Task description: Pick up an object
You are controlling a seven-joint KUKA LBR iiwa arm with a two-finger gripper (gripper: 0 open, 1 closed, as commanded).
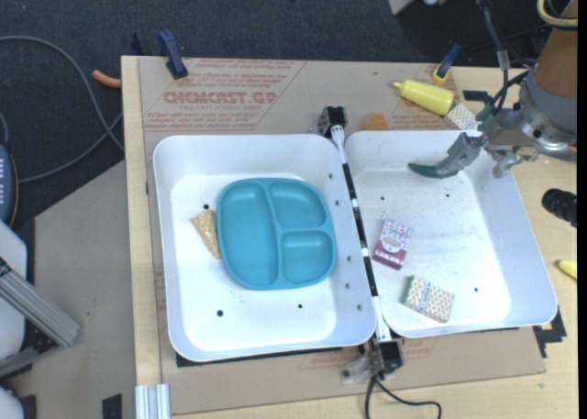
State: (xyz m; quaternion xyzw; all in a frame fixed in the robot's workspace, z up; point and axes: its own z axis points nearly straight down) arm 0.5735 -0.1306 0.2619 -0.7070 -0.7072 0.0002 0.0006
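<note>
Here, nearest you in the right bin (514, 252), a patterned packet (428, 298) lies flat by the near edge, and a small pink-and-white packet (393, 243) sits just beyond it near the left wall. Both look thin, so the fingers could skid over them and close on nothing. In the left bin (174, 225), the teal divided plate (275, 231) covers part of a tan wedge (207, 230). At the right bin's far edge, the gripper (451, 162) has a dark green object (427, 169) at its tips; you cannot tell whether it is pinched, and a loose hold could drop it.
</note>
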